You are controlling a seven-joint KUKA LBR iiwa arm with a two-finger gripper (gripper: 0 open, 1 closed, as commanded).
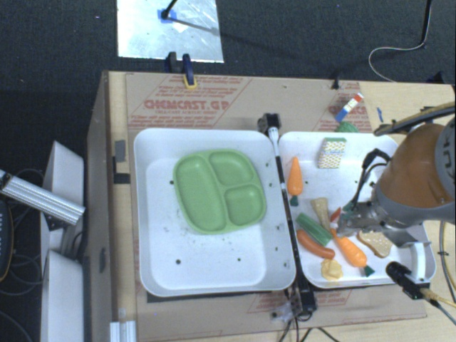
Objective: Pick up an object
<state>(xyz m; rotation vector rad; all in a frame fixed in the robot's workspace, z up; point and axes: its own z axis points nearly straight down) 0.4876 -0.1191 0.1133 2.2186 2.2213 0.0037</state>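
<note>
Lowest in the right bin [308, 145], a pale yellow toy [330, 268] is passed over as the gripper [354, 221], its state not discernible, is poised over the toy carrot [350, 251], whose long axis runs diagonally toward the front-right just below it.

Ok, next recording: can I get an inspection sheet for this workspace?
Surface: two shallow white bins, left bin and right bin, side by side on a brown printed board.
Job's things: right bin holds two orange toy carrots, a red sausage, a green stick, a speckled sponge block, a tan bread slice and a yellow piece.
Clutter: green sectioned plastic tray in the left bin.
Hand: hand low over the right bin; finger state unclear.
Cables: white cable on the dark floor.
Surroundings: silver sheet beyond the bench.
</note>
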